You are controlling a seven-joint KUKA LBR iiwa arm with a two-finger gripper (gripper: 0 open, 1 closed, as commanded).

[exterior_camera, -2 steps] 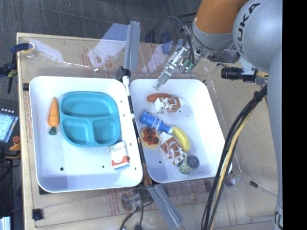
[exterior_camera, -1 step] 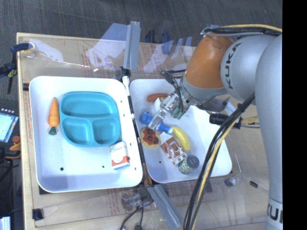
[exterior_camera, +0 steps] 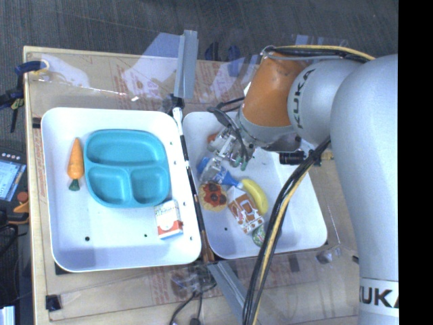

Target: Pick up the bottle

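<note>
Your hand (exterior_camera: pixel 226 156) hangs low over the right bin (exterior_camera: pixel 308 232), near its upper left corner, with the grey arm (exterior_camera: pixel 352 114) and its orange band (exterior_camera: pixel 270 90) reaching in from the right. You cannot tell from this angle whether it is spread or pressed together, nor whether anything sits in it. Just below it you see a blue object (exterior_camera: pixel 226 178), and beside that a yellow banana (exterior_camera: pixel 256 195) and a round patterned item (exterior_camera: pixel 214 196). The bottle (exterior_camera: pixel 247 215) lies on its side near the front of the same bin, its label red and white and its green end pointing toward the front rim, just beside the banana. In the left bin (exterior_camera: pixel 61 242) on your tabletop (exterior_camera: pixel 101 80) you see a blue divided tray (exterior_camera: pixel 128 166), a carrot (exterior_camera: pixel 75 162) left of it, and a small red and white carton (exterior_camera: pixel 168 220) near the front.
</note>
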